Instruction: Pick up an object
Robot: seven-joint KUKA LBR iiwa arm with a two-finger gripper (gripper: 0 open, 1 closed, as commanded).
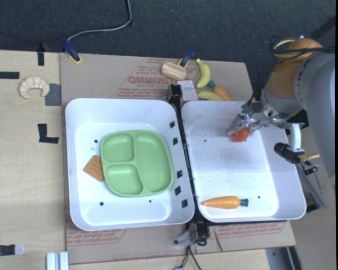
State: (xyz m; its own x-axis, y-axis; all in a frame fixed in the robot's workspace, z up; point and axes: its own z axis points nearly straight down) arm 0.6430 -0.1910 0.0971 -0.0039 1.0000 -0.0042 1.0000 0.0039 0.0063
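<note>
The arm (304, 83) reaches in from the right, its gripper (245, 127) low over the right bin (225, 162). A small red object (240, 135) sits at its tip; whether it is gripped, I cannot tell.

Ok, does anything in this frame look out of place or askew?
Yes, several toy foods lie outside the bins: a croissant on the bench at far left, and bananas with a bread roll behind the bins. In the left bin, a cracker is tucked partly under the green divided plate.

Grey arm reaches in from right, gripper (243, 127) lowered, angled left.
</note>
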